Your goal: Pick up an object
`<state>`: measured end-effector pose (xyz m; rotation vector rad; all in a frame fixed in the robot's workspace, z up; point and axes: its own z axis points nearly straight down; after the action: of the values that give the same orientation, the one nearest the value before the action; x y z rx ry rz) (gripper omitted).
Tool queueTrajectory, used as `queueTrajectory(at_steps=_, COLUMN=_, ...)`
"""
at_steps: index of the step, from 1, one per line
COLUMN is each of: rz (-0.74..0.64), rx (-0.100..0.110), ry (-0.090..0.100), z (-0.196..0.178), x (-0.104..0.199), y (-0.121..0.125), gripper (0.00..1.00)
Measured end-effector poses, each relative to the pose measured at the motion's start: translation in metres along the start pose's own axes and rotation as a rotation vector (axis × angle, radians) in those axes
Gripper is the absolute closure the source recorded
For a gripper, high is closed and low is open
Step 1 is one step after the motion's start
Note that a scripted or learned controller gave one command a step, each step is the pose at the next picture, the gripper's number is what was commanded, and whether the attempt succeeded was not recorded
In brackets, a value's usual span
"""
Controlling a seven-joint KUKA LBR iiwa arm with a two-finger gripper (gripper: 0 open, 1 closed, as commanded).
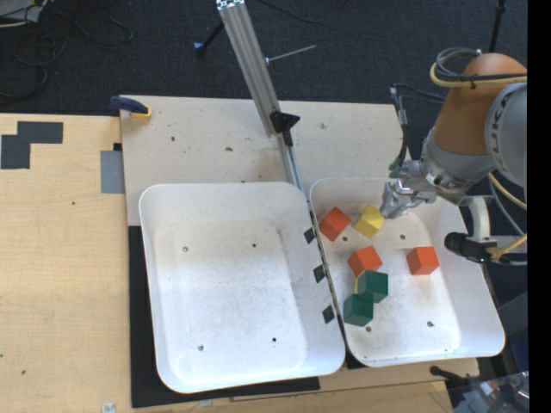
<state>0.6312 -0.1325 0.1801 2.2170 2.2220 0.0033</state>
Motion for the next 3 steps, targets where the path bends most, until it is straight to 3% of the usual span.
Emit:
queueTrajectory(at_steps=1, rz=0.0, rx=0.001, ry=0.0, z=-0.052, x=-0.001, y=0.001, gripper=1.0)
queueTrajectory(at_steps=3, rz=-0.002, rx=0.008, ry=0.003, z=-0.046, x=0.114, y=0.0, gripper=1.0)
